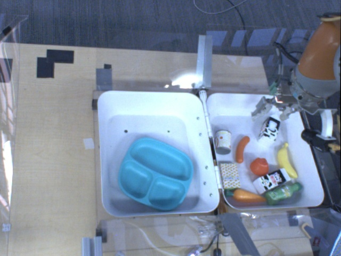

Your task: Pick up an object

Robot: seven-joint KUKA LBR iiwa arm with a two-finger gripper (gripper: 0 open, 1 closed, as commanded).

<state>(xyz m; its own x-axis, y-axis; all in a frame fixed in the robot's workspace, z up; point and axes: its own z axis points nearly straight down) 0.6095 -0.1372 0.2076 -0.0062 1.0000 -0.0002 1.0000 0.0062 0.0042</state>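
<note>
Your gripper (pixel 274 106) hangs with its fingers spread apart and nothing between them, just above the small black-and-white carton (pixel 270 128). I think this carton is the target, because it lies apart from the banana (pixel 286 161) and is easier to reach.

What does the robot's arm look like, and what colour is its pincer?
The arm is thick and rounded, with a big orange band and a grey ring under it. Black cables run along its side. At its end sits the pincer, made of thin grey metal pieces that spread like little legs. It is much smaller than the arm that carries it.
</note>
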